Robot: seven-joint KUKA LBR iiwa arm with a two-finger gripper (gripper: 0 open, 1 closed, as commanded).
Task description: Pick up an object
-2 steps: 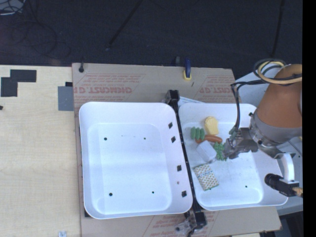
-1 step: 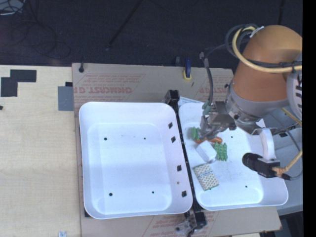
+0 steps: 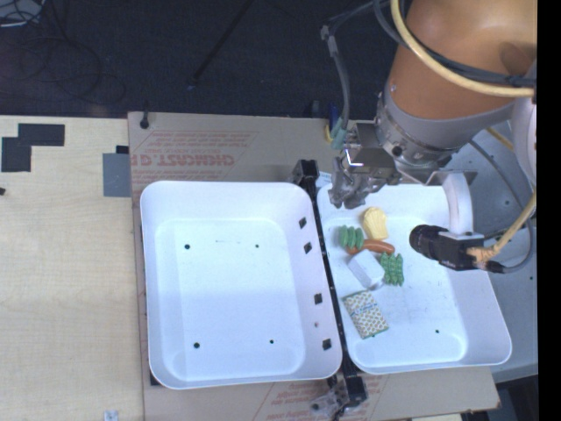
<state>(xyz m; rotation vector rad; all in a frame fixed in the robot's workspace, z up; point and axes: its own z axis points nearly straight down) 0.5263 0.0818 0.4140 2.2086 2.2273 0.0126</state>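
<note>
The brown board (image 3: 230, 152) under the bins bears red printing, upside down and unreadable.

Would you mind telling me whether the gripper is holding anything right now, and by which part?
It cannot be told: the gripper hangs over the right bin just above the yellow object.

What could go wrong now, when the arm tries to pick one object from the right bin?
The objects lie packed together: the yellow piece, orange piece, green pieces and white block touch or almost touch, so the tool may push a neighbour or catch two. The tool hangs near the right bin's rim and the divider; a descent there might hit them. The flat patterned pad may be hard to pinch.
</note>
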